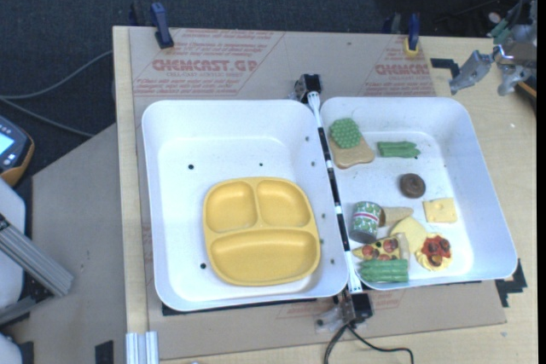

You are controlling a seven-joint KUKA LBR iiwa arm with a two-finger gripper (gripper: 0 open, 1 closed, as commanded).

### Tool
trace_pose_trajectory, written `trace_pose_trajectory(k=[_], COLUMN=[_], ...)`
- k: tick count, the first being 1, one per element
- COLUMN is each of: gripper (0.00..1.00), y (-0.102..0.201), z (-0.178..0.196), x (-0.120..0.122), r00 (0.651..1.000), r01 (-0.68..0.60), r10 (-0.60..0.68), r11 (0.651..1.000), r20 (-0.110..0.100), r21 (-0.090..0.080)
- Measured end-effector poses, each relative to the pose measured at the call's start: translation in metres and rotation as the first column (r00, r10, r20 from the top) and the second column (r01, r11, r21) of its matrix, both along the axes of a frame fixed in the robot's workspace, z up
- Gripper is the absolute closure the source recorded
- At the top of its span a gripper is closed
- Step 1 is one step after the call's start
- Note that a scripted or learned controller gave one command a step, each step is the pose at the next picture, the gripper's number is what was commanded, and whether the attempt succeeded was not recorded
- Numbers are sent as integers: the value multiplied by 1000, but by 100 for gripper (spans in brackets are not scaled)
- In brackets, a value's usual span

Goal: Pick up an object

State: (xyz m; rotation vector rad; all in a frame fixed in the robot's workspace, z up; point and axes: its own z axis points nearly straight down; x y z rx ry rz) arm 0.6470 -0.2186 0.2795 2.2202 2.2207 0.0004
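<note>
The right bin [474,151] is crowded along its left and lower parts with small items [395,245], leaving open floor at upper right. The yellow tray [260,230] fills the left bin's [171,149] lower centre; bare floor lies above it.

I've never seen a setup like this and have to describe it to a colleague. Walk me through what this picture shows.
This is one camera fixed above a workbench, looking down at a slant. On a brown board lie two shallow white plastic bins side by side. The left bin holds a yellow plastic plate with three compartments. The right bin holds small toy foods: a green dotted round piece on a tan slice, a green bean-like strip, a brown round disc, a yellow cheese-like square, a small green-labelled can, and a cluster of pizza-like pieces near the front edge.

The machine is a robot arm meant to pick one item up. At the upper right, a bit of grey metal hardware sits outside the bins; nothing is being held over them.
</note>
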Motion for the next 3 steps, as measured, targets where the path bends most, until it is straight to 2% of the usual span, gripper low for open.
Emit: trace_pose_trajectory(k=[1, 2, 3], gripper=[0, 0, 100], y=[53, 48, 48], z=[-142, -199, -185], x=[-31, -83, -78], r00=[1000, 1000, 1000], r01=[-3, 3, 1], r10=[4, -3, -1], r11=[1000, 1000, 1000], r20=[-16, -11, 1], r21=[7, 4, 0])
